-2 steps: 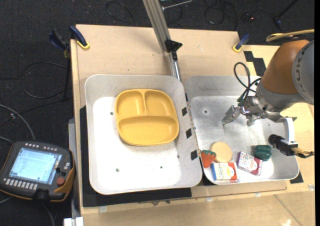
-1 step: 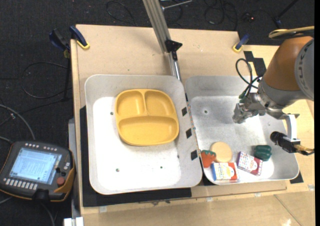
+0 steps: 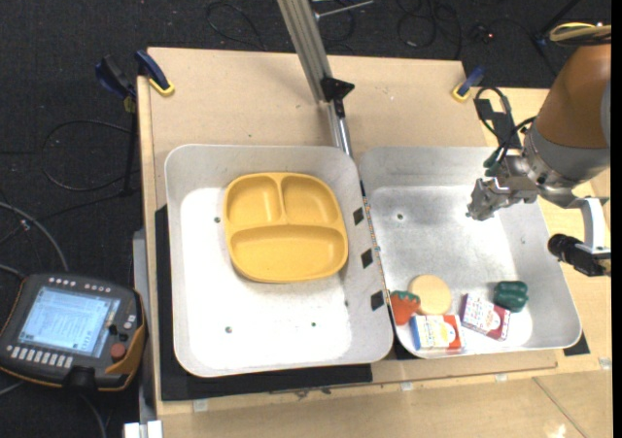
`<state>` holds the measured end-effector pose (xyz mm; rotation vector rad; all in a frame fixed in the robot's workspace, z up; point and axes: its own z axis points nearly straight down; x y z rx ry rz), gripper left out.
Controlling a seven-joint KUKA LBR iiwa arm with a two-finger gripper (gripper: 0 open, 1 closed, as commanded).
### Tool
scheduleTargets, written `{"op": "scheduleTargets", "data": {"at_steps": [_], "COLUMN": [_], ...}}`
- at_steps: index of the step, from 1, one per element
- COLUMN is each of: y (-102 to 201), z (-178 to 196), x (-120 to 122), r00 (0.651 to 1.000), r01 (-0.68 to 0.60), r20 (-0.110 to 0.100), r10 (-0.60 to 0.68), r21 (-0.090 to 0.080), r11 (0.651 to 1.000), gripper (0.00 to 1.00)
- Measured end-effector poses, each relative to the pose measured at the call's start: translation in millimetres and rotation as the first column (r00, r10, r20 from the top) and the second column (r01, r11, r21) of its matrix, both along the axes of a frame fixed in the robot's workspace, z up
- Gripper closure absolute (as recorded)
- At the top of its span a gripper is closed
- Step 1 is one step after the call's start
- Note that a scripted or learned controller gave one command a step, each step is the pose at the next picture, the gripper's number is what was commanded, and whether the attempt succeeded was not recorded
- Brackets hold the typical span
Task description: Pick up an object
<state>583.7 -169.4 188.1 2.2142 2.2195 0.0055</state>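
While hovering over bare floor of right bin (image 3: 437, 232) | claw (image 3: 481, 205) state: can't tell, too small | targets bunched in near corner, well apart from claw: round yellow piece (image 3: 431, 291), green toy (image 3: 511, 294), two small cartons (image 3: 437, 332) | risk: crowding, could nudge neighbours or close on nothing

Even, bright overhead lighting; mild glare on the right bin (image 3: 457, 242); soft short shadows; image slightly grainy; dark floor (image 3: 68, 164) underexposed.
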Motion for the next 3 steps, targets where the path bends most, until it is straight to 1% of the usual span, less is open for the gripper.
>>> {"op": "scheduleTargets", "data": {"at_steps": [1, 2, 3], "y": [0.0, 49.5, 107.4], "z": [32.5, 44.3, 52.8], "x": [1.4, 10.3, 23.9], "r00": [1.000, 1.000, 1.000], "r01": [0.000, -0.006, -0.007], "r20": [-0.002, -0.004, -0.005], "r10": [0.000, 0.006, 0.007], "r21": [0.000, 0.003, 0.004], "r11": [1.000, 1.000, 1.000], "gripper": [1.00, 1.00, 1.00]}}
